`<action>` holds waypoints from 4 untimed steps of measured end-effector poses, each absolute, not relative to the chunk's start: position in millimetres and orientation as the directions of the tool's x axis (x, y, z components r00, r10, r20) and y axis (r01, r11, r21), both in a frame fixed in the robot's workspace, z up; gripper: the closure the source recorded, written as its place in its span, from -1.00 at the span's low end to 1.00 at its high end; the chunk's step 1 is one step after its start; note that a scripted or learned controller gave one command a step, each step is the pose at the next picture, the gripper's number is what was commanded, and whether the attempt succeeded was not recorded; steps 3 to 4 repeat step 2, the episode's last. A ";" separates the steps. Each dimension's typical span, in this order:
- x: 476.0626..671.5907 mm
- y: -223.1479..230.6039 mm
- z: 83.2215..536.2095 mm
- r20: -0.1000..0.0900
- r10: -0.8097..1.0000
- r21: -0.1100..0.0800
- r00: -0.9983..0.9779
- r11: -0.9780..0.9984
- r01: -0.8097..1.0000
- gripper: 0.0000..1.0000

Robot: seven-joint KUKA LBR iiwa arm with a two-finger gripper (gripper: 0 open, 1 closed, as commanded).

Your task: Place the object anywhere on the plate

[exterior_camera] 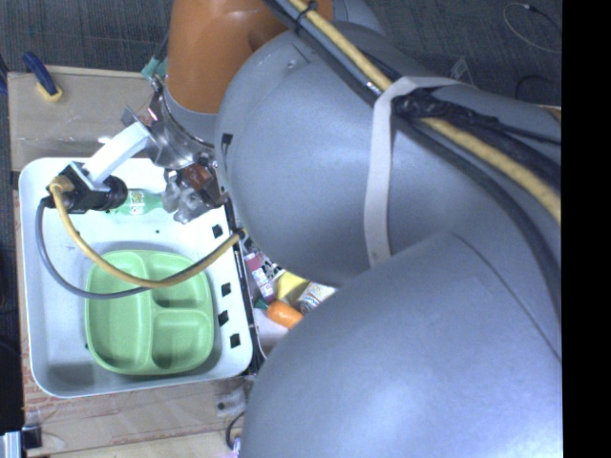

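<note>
A light green plate (151,322) with three compartments lies in the left white bin (38,351), towards its near side. My gripper (188,197) hangs over the far part of that bin, just beyond the plate's far edge, below the orange wrist band (215,36). A small pale green and white object (135,201) lies on the bin floor just left of the gripper, beyond the plate. I cannot make out anything held in the gripper. The arm's grey bulk hides most of the right bin.
A yellow cable (124,270) and a black cable loop down from the wrist across the plate's far edge. A few small items, one orange (284,315), show in a sliver of the right bin. A blue tool (42,74) lies on the bench at far left.
</note>
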State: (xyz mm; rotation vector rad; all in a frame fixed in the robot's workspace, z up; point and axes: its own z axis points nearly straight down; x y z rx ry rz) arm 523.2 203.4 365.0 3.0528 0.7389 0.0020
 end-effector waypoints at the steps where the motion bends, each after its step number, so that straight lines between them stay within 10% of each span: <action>1: 474.6 218.4 219.8 -0.006 0.430 -0.001 0.903 -0.903 0.430 1.00; 2: 476.9 217.7 349.2 0.002 0.206 0.001 0.979 -0.979 0.206 1.00; 4: 476.9 217.7 349.2 0.002 0.206 0.001 0.979 -0.979 0.206 1.00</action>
